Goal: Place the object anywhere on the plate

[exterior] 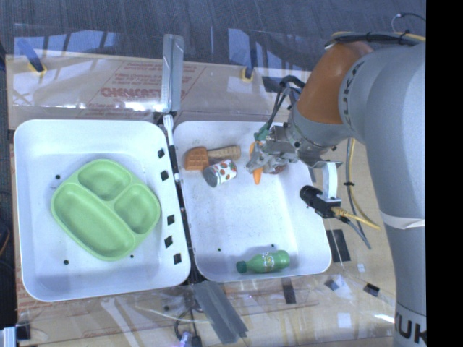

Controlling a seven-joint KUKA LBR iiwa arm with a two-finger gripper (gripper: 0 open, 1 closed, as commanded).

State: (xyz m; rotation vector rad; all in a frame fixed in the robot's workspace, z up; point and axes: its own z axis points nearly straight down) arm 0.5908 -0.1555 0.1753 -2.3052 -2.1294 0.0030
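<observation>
Looking down at a slant, the green plate (pixel 105 208) is seen in the left bin (pixel 43 139), with bare floor around it. At the right bin's (pixel 246 226) upper right edge the gripper (pixel 266 157) is lowered over an orange carrot (pixel 257 174); its finger state cannot be told. A cup (pixel 220 172), a brush (pixel 210 155) and a green bottle (pixel 264 262) are spread apart.
</observation>
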